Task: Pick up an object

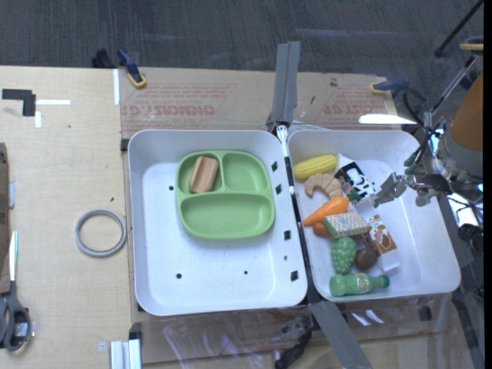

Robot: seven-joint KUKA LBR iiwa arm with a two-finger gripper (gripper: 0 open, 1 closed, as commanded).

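The right bin (430,260) holds a pile of toy food: a yellow corn cob (315,165), a croissant (323,184), a carrot (327,210), a black-and-white packet (355,179), a cracker box (346,224), green grapes (344,254), a brown piece (367,257), an orange-and-white packet (382,237) and a green bottle (357,284). My gripper (406,192) hangs over the right half of this bin, just right of the pile. It is open, its fingers spread with nothing between them.
The left bin (154,267) carries a green divided plate (231,210) with a tan sausage-like piece (204,174) in its upper left compartment. A grey ring (101,231) and scissors (14,317) lie on the bench at the left.
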